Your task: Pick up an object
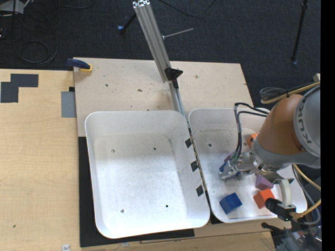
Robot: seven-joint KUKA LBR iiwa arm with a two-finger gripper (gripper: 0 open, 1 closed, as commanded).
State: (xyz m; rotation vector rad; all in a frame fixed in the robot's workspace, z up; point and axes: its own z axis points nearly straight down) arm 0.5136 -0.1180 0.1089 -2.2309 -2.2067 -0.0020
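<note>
Just one blue block [230, 202], one pincer [229, 172]

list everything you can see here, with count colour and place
bins: 2, white, side by side on the bench
blue block: 1, blue, near front of right bin
orange block: 1, orange-red, right bin, right of the blue block
purple block: 1, purple, right bin, just above the orange block, partly under the arm
clamp: 1, blue and yellow, back left corner of the bench
metal rail: 1, silver, slanting up from between the bins
arm: 1, grey with orange band, over right bin
claw: 1, low in right bin, above the blue block
</note>
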